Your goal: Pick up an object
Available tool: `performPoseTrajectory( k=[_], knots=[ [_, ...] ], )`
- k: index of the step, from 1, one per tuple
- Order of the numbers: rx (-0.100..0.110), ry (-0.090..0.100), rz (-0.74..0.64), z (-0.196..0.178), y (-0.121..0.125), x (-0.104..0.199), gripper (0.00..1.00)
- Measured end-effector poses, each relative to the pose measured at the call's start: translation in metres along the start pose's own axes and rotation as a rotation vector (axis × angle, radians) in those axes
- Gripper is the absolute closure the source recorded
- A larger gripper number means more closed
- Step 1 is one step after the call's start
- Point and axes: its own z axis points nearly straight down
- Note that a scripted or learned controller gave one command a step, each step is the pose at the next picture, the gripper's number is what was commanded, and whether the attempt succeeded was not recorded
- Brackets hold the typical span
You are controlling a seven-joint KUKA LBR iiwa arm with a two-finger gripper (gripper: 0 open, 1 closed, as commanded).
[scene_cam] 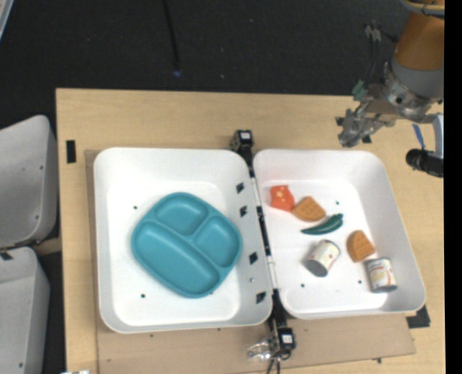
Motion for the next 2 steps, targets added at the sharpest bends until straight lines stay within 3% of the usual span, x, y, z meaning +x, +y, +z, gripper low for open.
performPoseTrajectory(
  k=[2],
  knots=[
    [0.003, 0.000, 0.000, 0.013, -0.004, 0.093, 1.00]
  ],
)
